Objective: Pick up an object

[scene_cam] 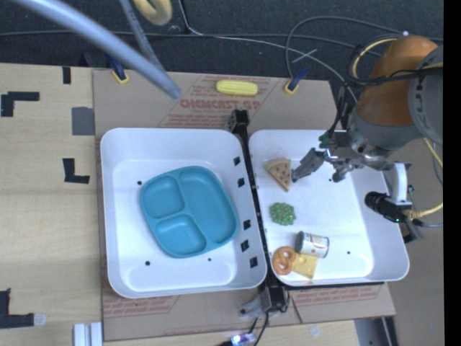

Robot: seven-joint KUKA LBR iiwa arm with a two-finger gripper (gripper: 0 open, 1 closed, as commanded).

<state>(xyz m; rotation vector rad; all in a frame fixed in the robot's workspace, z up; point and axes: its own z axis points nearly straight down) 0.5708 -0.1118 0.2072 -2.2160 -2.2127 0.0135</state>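
Where the left bin [115, 193] sits on the cardboard-covered bench [144, 96], a blue divided plate [189, 210] with three compartments lies near its middle, tilted a little against the bin's edges. Beyond the bins, near the far edge of the cardboard, a yellow corn cob [236, 88] lies on its side. Across the black divider, the right bin [367, 265] holds the small toy foods: a tan wedge like a pizza slice [279, 173] near the bin's far left corner, a green broccoli-like clump [282, 213] just nearer along the left wall, and at the near left corner a pretzel [283, 261] touching a yellow cheese wedge [305, 267], with a small tin can [314, 244] on its side just beside them. The gripper [320, 163] hangs over the far part of the right bin, its dark fingers spread apart with nothing between them, the nearest one pointing toward the pizza slice and close to it. The grey arm with its orange band [396, 63] rises behind, at the bin's far right corner.
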